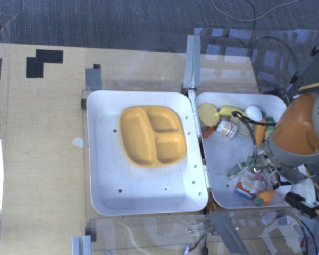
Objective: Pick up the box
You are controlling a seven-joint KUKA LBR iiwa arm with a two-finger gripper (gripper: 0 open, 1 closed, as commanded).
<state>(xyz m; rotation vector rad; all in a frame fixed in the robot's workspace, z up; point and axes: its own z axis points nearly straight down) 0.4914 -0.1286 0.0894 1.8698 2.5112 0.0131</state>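
The arm [303, 129] wears a rounded orange band over grey casing (dark lettering near its edge), ending in a metallic end effector [251, 166].

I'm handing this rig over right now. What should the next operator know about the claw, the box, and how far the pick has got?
Claw: low in the right bin, right over the box; finger state unclear.
Box: lies in the right bin's near part, beside an orange piece, amid toy food clutter.
Yellow tray: sits in the left bin.
Done: arm is down at the box.
Left: confirm a grasp and lift the box; no hold is visible yet.
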